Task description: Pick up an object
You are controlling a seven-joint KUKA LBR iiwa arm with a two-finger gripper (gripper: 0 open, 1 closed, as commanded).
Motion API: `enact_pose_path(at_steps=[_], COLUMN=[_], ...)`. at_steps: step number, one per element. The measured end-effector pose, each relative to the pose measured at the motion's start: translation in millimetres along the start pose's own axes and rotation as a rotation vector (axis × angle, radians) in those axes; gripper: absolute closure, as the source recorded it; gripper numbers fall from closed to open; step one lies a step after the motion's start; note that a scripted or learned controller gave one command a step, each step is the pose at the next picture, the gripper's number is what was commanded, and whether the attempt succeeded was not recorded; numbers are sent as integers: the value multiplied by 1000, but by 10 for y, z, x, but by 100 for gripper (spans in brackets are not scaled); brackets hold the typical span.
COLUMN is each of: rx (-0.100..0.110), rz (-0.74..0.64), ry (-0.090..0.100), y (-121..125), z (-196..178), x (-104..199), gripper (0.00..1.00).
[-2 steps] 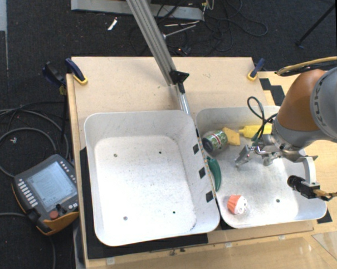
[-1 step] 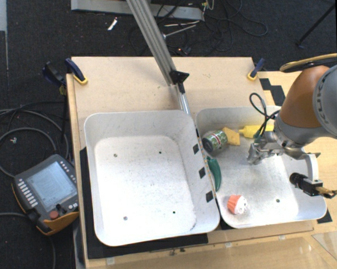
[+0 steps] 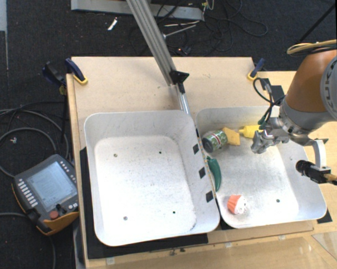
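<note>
Hovering in the right bin, gripper [image 3: 260,145] fingers' state unreadable, yellow object [image 3: 248,131] just at eleven o'clock, lying nine-to-three.

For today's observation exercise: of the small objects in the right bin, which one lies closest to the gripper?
The yellow object, at the bin's far side just left of the gripper. The green can, green strip and orange-and-white piece all lie farther away.

Pale matt wood for the desk [image 3: 221,73]. Speckled, scuffed white plastic for both bins [image 3: 142,177]. Glossy printed metal on the can [image 3: 215,140] left of the fingers [image 3: 258,145]. Smooth plastic look on the green piece [image 3: 215,171]. Brushed metal on the slanted rail [image 3: 153,37].
</note>
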State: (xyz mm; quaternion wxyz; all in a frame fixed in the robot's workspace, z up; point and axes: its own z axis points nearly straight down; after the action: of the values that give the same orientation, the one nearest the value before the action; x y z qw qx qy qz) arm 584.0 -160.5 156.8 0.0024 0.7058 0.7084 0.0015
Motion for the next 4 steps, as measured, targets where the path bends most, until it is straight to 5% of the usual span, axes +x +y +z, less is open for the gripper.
enact_pose_path(at_steps=[3,4], rx=[1,7], rz=[0,-5], ry=[-1,3], y=[168,143], z=[-1391,-1296], x=[-102,530], gripper=[100,100])
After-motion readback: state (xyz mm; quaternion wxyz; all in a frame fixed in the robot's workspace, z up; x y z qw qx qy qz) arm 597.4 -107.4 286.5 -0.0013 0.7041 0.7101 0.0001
